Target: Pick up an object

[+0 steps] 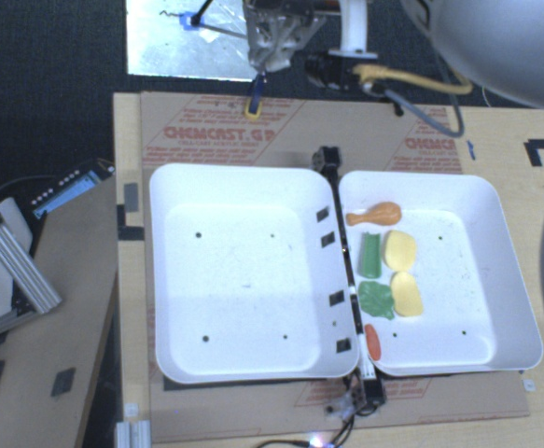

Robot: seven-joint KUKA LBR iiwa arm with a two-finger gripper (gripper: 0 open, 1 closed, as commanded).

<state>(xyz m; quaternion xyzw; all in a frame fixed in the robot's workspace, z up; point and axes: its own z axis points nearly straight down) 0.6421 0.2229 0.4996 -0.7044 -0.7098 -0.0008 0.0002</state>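
Several toy foods lie in the right bin (505,250): an orange drumstick (376,216), a green stick (370,255), two yellow pieces (400,250) (407,294), a green leafy piece (376,299) and a small red piece (372,342) at the near rim. My gripper (263,62) hangs high beyond the bins' far side, over the cardboard, and its fingers taper together to a point. A small blue and yellow piece (254,99) sits right under the tips; whether it is held or lies on the cardboard I cannot tell.
The left bin (244,269) stands beside the right one, with a black divider (341,250) between them. A shiny metal sheet (174,21) lies at the back left. A yellow cable (411,79) runs from the wrist. Grey equipment (10,259) stands at the left.
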